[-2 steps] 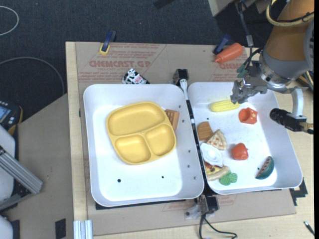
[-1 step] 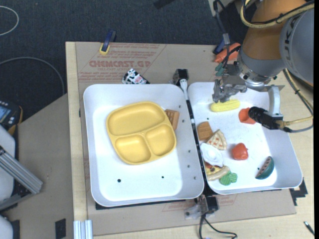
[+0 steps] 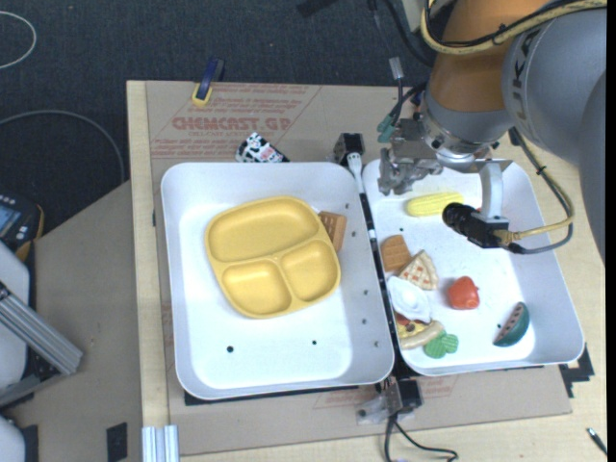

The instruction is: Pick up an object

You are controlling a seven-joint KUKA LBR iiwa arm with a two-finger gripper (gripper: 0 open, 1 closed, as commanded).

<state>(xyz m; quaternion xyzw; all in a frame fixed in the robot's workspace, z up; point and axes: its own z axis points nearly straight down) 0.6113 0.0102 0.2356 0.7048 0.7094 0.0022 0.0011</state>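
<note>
Your hand (image 3: 399, 173) is hovering over the far left corner of the right bin (image 3: 549, 258), just left of the yellow corn (image 3: 433, 203). You cannot tell its state. The toy food is lying loose there, ready for picking; nothing is showing in its grasp.

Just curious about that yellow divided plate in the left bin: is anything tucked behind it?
A brown waffle-like piece pokes out at the yellow plate's right rim. Its remainder is covered by the plate. The plate's three compartments hold nothing.

Bench (image 3: 144, 258) with 2 white bins (image 3: 279, 354)
</note>
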